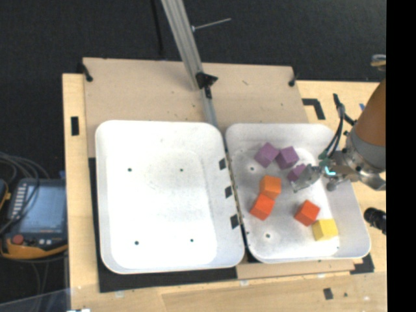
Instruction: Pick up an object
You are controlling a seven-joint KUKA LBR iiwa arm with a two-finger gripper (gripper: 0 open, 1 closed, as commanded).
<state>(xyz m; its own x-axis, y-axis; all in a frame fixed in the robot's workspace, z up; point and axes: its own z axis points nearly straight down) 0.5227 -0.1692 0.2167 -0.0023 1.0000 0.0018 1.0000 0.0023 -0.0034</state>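
Observation:
Several small blocks lie in the right white bin (pixel 344 246). Two purple ones (pixel 265 153) (pixel 287 156) sit at the back, and a third purple block (pixel 298 171) lies just beside my gripper (pixel 318 181). An orange block (pixel 271 186) and an orange-red block (pixel 262 207) are in the middle. A red block (pixel 307 212) and a yellow block (pixel 324 229) lie toward the front. My gripper hovers low over the bin's right half, open, with bare bin floor between its fingers. Its left finger (pixel 301 183) is next to the third purple block.
The left white bin (pixel 162 194) sits beside the right one, with a row of black clips (pixel 229 190) between them. A slanted metal rail (pixel 185 41) rises from the back. The arm's orange band (pixel 374 119) hangs over the bench's right side.

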